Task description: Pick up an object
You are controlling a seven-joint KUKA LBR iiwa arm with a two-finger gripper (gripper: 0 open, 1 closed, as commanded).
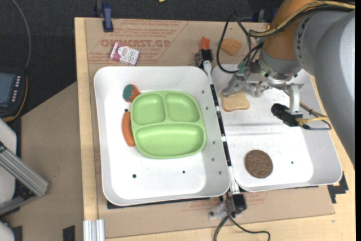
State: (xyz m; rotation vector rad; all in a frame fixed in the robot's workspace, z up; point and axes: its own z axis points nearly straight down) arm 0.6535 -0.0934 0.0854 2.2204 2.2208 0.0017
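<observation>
Gripper (260, 87) was seen low over the far end of the right bin (293, 169); whether it was released or clenched could not be told. Relative to the green divided plate (168, 124) in the left bin (113, 178): an orange sausage-like piece (128, 128) was touching its left edge, a toast slice (235, 101) was placed right of it, just beside the gripper, ungrasped. A brown round patty (259, 163) was set further right and nearer.

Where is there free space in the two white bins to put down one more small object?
Left bin: bare floor below the green tray, toward the near rim. Right bin: bare floor right of the brown disc. Crowded: the right bin's far end, with the gripper and toast piece.
</observation>
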